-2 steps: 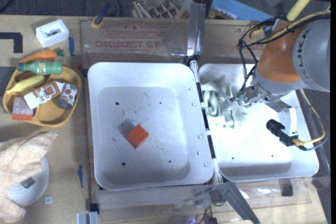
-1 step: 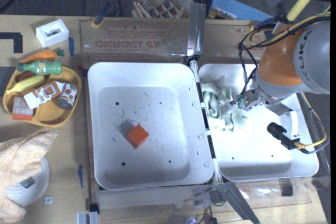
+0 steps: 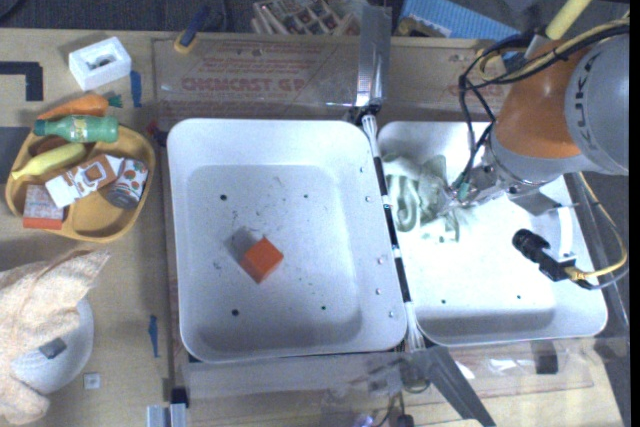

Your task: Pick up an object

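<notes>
Looking down at a slant on a wooden bench (image 3: 120, 65) bearing two shallow white bins side by side. Starting at far left: a small white box (image 3: 99, 61) near the top, below it a yellow bowl (image 3: 90, 215) heaped with toy food and packets, and a pale cloth (image 3: 45, 305) bunched at the lower corner. Moving right to the left bin (image 3: 190, 155): holding one orange cube (image 3: 263, 260) a little left of its middle, resting flat on the floor beside a small grey patch (image 3: 243, 241), well apart from the robot. Crossing the shared rim to the right bin (image 3: 500, 315): a pale green object (image 3: 408, 200), soft-looking and tangled, lying against the upper left wall. Pressed in at that object's right edge, the gripper (image 3: 460, 193), low over the bin floor; whether spread or closed, impossible to tell, with the tip blurring into the pale tangle. Behind it, the arm (image 3: 545, 120), grey with its orange band, reaching in from the right and bent steeply downward, cables looping over it and a black fitting (image 3: 535, 250) hanging just below. Judging progress: nothing visibly lifted, both candidates down in their bins; securing a hold and raising it clear seemingly yet to come.
</notes>
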{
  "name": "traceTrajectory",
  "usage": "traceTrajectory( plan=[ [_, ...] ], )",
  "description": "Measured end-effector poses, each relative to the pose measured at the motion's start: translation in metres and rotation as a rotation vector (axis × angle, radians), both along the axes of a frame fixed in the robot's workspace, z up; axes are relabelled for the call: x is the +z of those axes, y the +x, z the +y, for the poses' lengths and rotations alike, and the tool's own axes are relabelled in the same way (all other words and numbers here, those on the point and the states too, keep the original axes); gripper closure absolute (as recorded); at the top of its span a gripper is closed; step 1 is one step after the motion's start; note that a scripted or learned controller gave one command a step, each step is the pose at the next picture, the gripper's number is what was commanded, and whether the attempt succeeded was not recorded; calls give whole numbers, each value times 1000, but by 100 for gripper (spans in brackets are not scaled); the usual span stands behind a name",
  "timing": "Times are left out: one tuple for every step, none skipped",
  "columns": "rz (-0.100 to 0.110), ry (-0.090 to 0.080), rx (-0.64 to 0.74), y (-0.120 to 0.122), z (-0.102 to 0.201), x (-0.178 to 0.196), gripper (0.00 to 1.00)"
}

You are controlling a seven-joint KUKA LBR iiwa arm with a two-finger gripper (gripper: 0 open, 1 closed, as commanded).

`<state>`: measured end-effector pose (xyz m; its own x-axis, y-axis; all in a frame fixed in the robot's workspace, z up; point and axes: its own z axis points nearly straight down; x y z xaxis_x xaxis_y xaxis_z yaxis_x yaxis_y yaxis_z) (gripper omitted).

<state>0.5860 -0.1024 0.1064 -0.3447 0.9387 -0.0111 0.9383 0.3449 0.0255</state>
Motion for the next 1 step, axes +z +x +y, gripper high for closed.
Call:
traceTrajectory(
  plan=[
    [26, 2, -155, 48, 74, 79, 100]
  ],
)
